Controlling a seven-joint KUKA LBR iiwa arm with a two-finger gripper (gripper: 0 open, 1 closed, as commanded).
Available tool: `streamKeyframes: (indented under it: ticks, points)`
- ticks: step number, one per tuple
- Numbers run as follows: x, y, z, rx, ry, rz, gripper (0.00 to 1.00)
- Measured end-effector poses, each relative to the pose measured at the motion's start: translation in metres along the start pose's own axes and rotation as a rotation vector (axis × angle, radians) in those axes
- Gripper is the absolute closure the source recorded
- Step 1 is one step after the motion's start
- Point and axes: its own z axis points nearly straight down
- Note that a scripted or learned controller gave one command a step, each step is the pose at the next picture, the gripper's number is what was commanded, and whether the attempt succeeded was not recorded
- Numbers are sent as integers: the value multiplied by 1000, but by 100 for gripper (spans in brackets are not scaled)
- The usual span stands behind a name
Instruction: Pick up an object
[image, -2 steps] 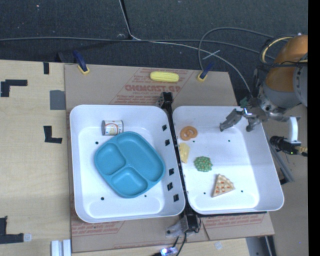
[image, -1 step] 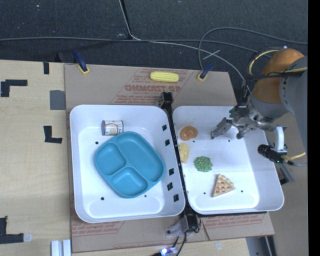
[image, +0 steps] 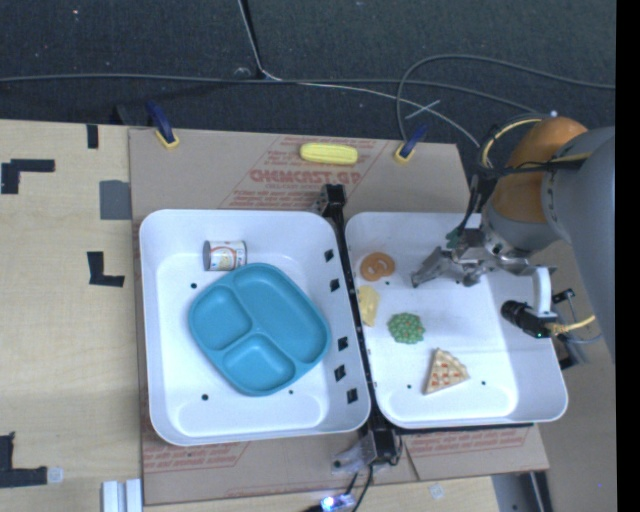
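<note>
Pizza slice (image: 444, 372) sits nearest me in the right bin (image: 535, 405), then the green lump (image: 405, 327), a yellow piece (image: 369, 304) by the divider, and the pretzel-like ring (image: 377, 266) farthest back. My pincer (image: 430, 274) hovers low just right of that ring, carrying nothing; its fingers look spread, though I can't tell for certain at this angle. I'd centre over the ring, well off the bin wall, before closing.
</note>
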Motion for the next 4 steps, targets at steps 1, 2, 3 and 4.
streamKeyframes:
  ticks: [1,2,3,4]
  points:
    - [0,2,-14,-4,-2,-1,100]
    - [10,0,-63,-3,2,1,100]
    - [10,-6,-124,-3,1,1,100]
    - [9,-4,-178,-5,1,1,100]
